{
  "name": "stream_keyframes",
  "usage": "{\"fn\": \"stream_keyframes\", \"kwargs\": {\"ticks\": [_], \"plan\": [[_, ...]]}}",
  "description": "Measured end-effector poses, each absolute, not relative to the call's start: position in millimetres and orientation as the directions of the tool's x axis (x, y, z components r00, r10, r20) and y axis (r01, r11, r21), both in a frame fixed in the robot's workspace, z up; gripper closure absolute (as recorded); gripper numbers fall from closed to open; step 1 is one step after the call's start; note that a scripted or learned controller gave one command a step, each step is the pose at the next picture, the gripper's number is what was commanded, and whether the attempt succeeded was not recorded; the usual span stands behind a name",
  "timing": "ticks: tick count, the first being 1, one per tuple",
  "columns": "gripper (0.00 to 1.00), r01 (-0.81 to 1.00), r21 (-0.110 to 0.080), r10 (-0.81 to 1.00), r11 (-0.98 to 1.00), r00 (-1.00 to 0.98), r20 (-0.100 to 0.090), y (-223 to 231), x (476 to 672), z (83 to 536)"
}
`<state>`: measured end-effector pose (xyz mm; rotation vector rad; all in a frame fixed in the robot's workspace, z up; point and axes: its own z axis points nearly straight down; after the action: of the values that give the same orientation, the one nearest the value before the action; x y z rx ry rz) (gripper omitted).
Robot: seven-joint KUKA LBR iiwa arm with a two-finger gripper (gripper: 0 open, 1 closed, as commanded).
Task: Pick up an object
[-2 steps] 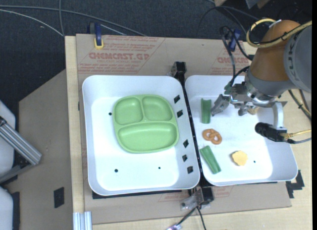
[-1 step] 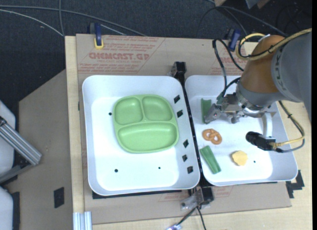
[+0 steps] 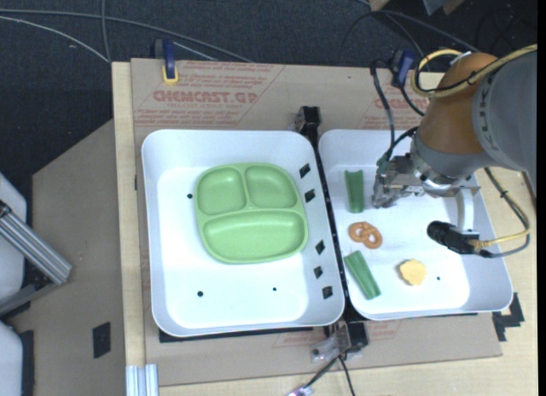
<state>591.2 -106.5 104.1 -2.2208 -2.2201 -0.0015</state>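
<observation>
Hanging over the right bin (image 3: pixel 490 288), the gripper (image 3: pixel 386 191) sits low near that bin's upper middle, and from this angle I cannot tell its state. Nothing shows between its tips. The nearest candidate is the upper green stick (image 3: pixel 354 190), just beside the gripper on the side toward the left bin (image 3: pixel 162 241); its long axis runs up and down the view, roughly along the divider. The pretzel (image 3: pixel 365 234) lies a little below the gripper, the lower green stick (image 3: pixel 362 273) and yellow piece (image 3: pixel 412 272) farther toward the near rim. A short sideways shift toward the divider looks enough to reach the upper stick.
</observation>
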Motion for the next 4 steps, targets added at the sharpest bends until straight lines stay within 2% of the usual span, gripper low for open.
{"fn": "stream_keyframes", "kwargs": {"ticks": [1, 3, 4], "plan": [[1.00, 1.000, 0.007, 1.000, 0.001, -0.001, -0.001, -105, 595.2, 169], [1.00, 1.000, 0.007, 1.000, 0.001, -0.001, -0.001, -107, 607.2, 259], [1.00, 1.000, -0.004, 1.000, 0.004, -0.004, 0.003, -57, 590.0, 243]]}}
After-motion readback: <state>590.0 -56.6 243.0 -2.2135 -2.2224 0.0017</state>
